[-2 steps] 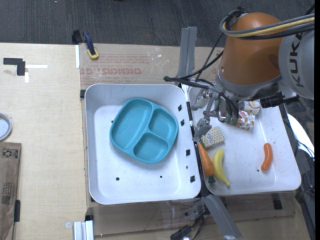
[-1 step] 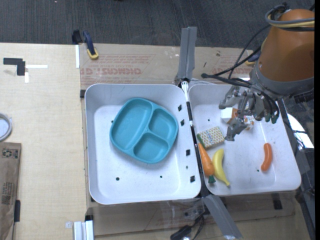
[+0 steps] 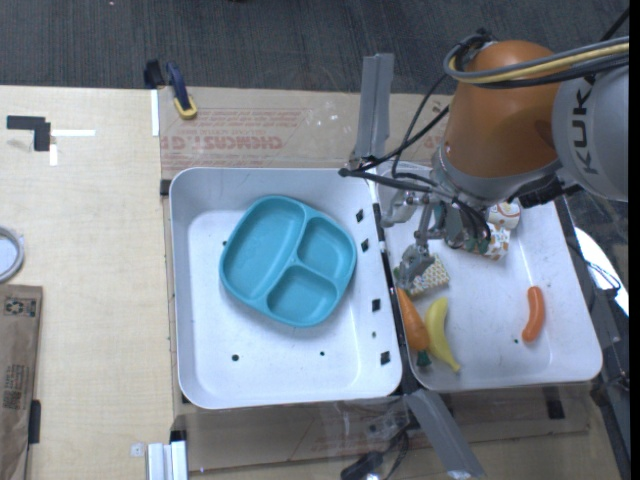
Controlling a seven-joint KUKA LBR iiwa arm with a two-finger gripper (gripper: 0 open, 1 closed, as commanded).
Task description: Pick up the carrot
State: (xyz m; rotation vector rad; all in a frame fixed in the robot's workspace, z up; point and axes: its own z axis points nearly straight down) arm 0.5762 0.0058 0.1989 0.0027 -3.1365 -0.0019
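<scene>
Approach phase, nothing grasped yet by the look of it. The arm (image 3: 505, 108) reaches in from the right and hangs over the right bin (image 3: 570, 363), with the jaws (image 3: 420, 268) low near that bin's left wall. Jaw opening: cannot tell, the wrist hardware and cables clutter that spot.

The carrot (image 3: 410, 320) lies in the right bin against its left wall, orange body with a green tip toward the bin's front edge. It sits just below the jaws in the picture, apart from them. A banana (image 3: 441, 334) lies just beside it on the right, touching or nearly so. A speckled grey-beige item (image 3: 428, 280) sits at the carrot's upper end, close under the jaws. An orange sausage-like piece (image 3: 535, 313) lies well apart toward the right side.

The left bin (image 3: 190, 298) holds a blue divided plate (image 3: 288, 260); irrelevant to this task.

Next move, as a judgement: shift the jaws toward the bin's front over the carrot's middle, line them up across its width, then descend. Risk: wall on one side and banana on the other leave little room, so a jaw may land on the banana or bin wall.
</scene>
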